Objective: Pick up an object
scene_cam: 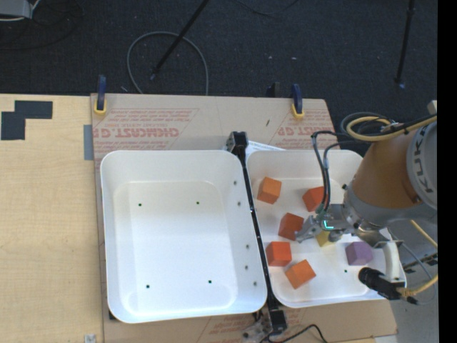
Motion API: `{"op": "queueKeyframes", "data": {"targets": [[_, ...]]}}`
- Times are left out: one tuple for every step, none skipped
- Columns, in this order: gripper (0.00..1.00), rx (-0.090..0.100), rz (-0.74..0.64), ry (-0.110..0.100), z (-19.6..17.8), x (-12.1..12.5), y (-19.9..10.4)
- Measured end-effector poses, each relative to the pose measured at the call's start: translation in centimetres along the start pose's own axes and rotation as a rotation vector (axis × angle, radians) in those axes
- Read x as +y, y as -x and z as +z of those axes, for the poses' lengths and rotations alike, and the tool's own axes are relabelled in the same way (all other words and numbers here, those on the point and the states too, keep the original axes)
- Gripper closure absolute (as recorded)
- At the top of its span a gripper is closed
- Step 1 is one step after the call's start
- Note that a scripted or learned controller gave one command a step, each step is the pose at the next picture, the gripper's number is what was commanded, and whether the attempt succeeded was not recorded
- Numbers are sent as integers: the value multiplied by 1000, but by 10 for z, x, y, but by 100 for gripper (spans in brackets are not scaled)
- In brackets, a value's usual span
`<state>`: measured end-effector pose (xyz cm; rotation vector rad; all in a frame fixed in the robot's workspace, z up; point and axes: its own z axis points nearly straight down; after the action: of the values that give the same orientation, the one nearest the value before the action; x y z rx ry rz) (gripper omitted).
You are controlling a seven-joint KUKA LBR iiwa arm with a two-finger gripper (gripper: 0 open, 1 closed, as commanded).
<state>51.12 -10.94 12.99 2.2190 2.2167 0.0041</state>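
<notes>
One end effector (319,232), opening impossible to tell, sits touching a yellow block (324,239).

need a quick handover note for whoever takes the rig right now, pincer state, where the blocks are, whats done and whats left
Pincer: low inside the right bin, among the blocks; whether it is open or shut cannot be made out, and no block is seen held.
Blocks, all in the right bin: five orange ones, at the upper left, by the arm's cables, in the middle just left of the pincer, and two toward the near edge; a purple block to the right, and a small yellow piece right at the pincer.
Left bin: holds no blocks.
Done: arm is down among the blocks.
Left: get a confirmed grip and lift one.
</notes>
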Motion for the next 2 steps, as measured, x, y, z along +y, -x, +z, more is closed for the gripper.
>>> {"op": "queueKeyframes", "data": {"targets": [[0, -1, -1, 7, 19, 23, -5], [0, 2, 0, -7, 31, 45, -1]]}}
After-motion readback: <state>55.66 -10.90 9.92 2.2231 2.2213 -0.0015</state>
